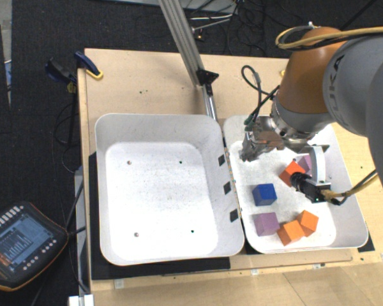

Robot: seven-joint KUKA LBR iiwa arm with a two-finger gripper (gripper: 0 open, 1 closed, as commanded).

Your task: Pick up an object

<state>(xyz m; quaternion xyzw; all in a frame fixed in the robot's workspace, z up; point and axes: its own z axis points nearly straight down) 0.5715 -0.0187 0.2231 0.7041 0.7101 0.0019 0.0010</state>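
The tool (250,146) hangs low over the far end of the right bin (351,231); from here I cannot tell how it is set. Nearer in that bin lie a blue block (264,194), a purple block (265,223) and two orange blocks (299,227) touching. The left bin (108,171) sits beside it on the table (147,85).

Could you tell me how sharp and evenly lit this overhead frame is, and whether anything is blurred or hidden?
Camera view: lighting is even and soft, with no harsh glare on the left bin; the blue block and purple block are sharp; the gripper looks slightly soft, and the arm covers part of the right bin.
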